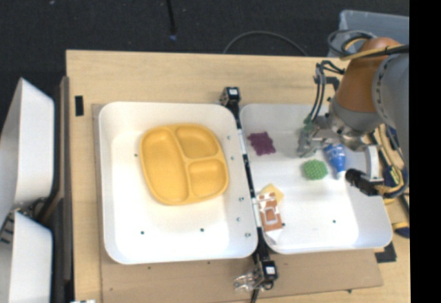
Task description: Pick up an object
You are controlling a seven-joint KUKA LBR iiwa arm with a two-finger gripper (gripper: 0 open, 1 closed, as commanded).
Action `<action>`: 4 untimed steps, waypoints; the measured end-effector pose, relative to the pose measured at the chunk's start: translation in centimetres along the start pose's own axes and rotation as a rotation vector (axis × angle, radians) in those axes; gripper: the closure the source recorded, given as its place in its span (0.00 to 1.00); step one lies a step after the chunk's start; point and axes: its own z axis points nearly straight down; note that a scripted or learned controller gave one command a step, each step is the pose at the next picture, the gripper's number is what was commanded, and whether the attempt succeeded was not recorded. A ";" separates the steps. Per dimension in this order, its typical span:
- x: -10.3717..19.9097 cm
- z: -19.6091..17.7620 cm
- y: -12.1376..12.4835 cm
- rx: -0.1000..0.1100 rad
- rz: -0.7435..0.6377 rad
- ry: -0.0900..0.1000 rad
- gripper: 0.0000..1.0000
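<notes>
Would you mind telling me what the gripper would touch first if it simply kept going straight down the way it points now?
Probably the bare white floor of the right bin. The gripper hangs above it, with the green ball and the blue object just beside that line; depth is hard to judge from this slant.

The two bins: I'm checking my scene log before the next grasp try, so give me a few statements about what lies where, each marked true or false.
1. The yellow divided plate lies in the left bin. True.
2. The purple object lies in the left bin. False: it lies in the right bin, near the divider.
3. The green ball sits beside the blue object in the right bin. True.
4. The gripper hangs over the left bin. False: it is over the right bin, just above the green ball in the view.
5. The orange and white packet rests on the yellow divided plate. False: it lies in the right bin against the divider.
</notes>
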 end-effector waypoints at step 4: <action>4.4 -15.0 -0.3 0.004 -0.011 0.003 1.00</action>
